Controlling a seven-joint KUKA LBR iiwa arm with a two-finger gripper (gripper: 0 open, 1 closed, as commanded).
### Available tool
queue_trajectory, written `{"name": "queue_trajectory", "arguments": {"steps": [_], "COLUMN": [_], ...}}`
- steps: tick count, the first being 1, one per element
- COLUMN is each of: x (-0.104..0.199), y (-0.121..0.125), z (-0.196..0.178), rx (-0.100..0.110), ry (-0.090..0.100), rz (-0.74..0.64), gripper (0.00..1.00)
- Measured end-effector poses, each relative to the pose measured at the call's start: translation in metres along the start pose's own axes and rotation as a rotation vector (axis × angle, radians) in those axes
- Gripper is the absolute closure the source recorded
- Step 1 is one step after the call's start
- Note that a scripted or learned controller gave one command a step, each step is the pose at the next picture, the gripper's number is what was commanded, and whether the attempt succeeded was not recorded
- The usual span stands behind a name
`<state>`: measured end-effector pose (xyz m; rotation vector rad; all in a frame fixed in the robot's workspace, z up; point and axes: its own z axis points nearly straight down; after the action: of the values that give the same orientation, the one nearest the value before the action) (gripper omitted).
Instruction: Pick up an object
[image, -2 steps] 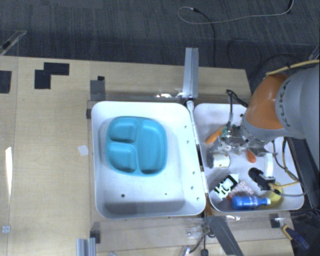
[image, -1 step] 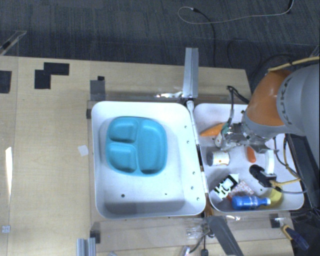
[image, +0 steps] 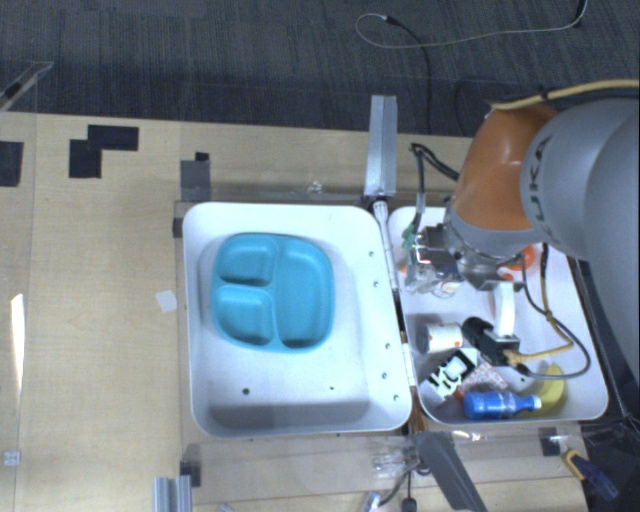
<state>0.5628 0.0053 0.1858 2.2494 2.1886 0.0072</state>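
Blue bottle (image: 500, 404) seen lying at 6 o'clock edge of right bin (image: 600, 398). Yellow item (image: 552, 386) just beside it at 2 o'clock, black-and-white box (image: 450, 372) at 10 o'clock, white cylinder (image: 440, 333) beyond. Gripper (image: 432, 268) positioned over bin's 11 o'clock corner; open or closed cannot be told. Blue divided tray (image: 272, 290) seated in left bin (image: 290, 405).

A blue divided plate (image: 272, 290) is seen in the left bin (image: 300, 405); the tool (image: 431, 264) is poised over the right bin (image: 586, 388).
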Motion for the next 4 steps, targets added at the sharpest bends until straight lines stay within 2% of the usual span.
{"name": "queue_trajectory", "arguments": {"steps": [1,2,3,4], "x": [-0.089,-0.098,-0.113,-0.120], "y": [-0.037,-0.072,-0.072,-0.072], "z": [-0.096,-0.099,-0.051,-0.049], "rx": [-0.002,0.001,0.004,0.003], "ry": [-0.002,-0.002,-0.002,-0.003], "rz": [-0.013,0.082,0.233,0.522], "gripper": [1.00,1.00,1.00,1.00]}}
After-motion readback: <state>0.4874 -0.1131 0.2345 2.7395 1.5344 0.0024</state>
